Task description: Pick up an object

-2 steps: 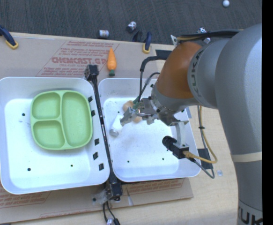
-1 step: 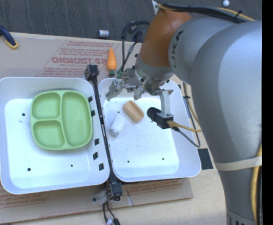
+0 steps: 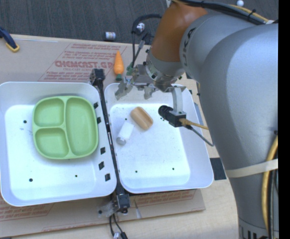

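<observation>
I am hanging my gripper (image 3: 136, 85) over the far rim of the bin on the view's right (image 3: 154, 159), and I am not managing to make out whether it is released or clenched (the wrist hardware is crowding it from this angle); nothing is showing in its grasp. Just on the camera's side of my gripper, a tan cylinder (image 3: 141, 118) is lying on the bin floor, close beneath but apart from it. A little further toward the camera and slightly toward the view's left, a white cylinder (image 3: 125, 132) is lying tilted, near the tan one without touching it. Beyond my gripper, toward the view's left, an orange carrot (image 3: 118, 63) is lying outside the bins on the cardboard sheet (image 3: 60, 59). Well off toward the view's left of my gripper, a green divided plate (image 3: 65, 127) is sitting flat in the other bin (image 3: 15, 176).
</observation>
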`<state>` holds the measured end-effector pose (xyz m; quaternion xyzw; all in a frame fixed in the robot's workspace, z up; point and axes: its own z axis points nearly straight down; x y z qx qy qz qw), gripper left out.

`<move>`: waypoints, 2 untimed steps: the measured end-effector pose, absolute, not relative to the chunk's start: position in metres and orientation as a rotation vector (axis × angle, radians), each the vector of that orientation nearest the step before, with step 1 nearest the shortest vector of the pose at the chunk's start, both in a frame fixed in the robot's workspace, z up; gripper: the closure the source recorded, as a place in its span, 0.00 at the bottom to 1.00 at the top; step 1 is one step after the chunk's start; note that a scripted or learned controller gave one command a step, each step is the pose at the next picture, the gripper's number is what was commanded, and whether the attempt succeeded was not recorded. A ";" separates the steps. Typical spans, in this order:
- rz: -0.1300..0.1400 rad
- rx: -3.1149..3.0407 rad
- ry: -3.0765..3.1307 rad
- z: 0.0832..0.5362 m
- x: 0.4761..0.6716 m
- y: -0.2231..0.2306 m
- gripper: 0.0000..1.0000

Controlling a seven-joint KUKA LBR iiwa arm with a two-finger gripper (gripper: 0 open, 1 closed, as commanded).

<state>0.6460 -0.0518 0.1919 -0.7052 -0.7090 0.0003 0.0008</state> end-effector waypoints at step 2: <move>0.007 -2.214 -2.225 0.130 0.646 -0.095 0.00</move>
